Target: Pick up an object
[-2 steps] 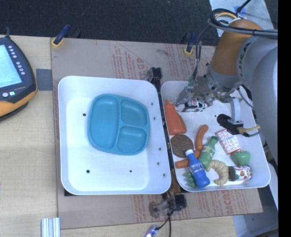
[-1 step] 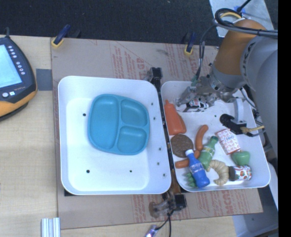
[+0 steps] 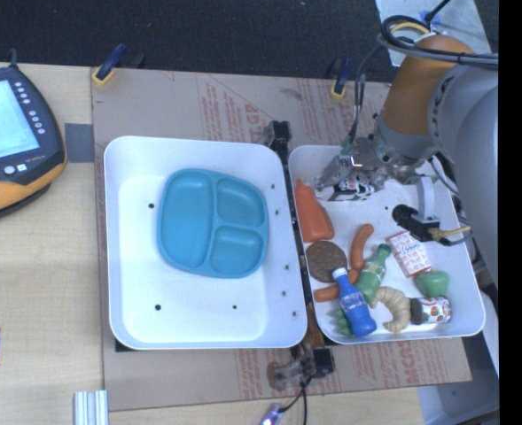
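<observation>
Presently I find the gripper lowered into the far end of the right bin, over a small black-and-white toy lying just beside the orange carrot. Whether the tool is spread or closed I cannot tell; nothing can be confirmed as held. Candidate objects crowd the near half of that bin: a blue bottle, a brown disc, a sausage, a green bottle and a croissant. The left bin carries a blue compartment plate. I judge the step in hand to be the descent onto a target. The next move calls for closing on the toy and lifting straight up, clear of the carrot and bin wall.
</observation>
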Robot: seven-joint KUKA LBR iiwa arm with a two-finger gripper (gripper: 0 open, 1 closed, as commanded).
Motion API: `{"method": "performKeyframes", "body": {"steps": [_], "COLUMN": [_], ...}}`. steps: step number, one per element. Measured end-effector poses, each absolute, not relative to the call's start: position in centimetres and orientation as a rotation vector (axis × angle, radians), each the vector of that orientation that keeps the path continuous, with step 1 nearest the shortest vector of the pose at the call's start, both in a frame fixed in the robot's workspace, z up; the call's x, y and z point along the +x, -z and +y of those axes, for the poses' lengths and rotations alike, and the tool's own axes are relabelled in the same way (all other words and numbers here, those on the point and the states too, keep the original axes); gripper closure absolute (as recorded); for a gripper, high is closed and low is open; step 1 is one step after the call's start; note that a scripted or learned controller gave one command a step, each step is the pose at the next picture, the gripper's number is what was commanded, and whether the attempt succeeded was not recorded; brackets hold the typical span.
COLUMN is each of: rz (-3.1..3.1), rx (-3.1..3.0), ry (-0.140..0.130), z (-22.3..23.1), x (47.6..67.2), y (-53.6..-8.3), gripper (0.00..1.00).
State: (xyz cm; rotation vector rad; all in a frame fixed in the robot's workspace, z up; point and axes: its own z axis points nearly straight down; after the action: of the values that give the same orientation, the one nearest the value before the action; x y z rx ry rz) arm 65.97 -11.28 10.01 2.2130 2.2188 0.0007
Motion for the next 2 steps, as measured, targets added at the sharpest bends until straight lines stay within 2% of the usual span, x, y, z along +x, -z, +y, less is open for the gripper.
{"method": "performKeyframes", "body": {"steps": [2], "rz": [2.218], "rx": [2.213], "ry": [0.001], "z": [-11.04], "x": [65.96], "y": [-10.02], "gripper": [0.0]}}
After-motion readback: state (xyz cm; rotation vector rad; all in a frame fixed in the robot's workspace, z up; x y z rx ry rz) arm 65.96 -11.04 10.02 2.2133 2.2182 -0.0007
